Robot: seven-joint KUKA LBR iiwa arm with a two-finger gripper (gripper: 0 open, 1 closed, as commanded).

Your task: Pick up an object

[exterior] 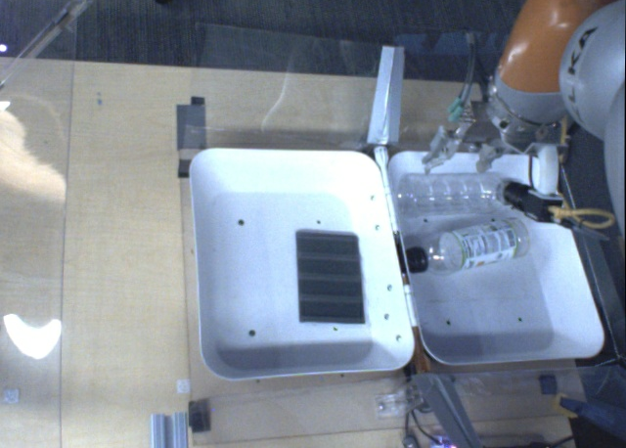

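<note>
A clear plastic bottle with a black cap and a white label lies on its side in the right bin, cap pointing left. A second clear bottle lies along that bin's far wall. A dark ribbed rectangular block rests flat in the left bin. My gripper hangs over the right bin's far edge, just above the second bottle. Its fingers are spread open with nothing between them.
A metal post rises at the far end of the divide between the bins. The grey arm with its orange band fills the upper right corner. Wooden bench surface extends to the left of the bins.
</note>
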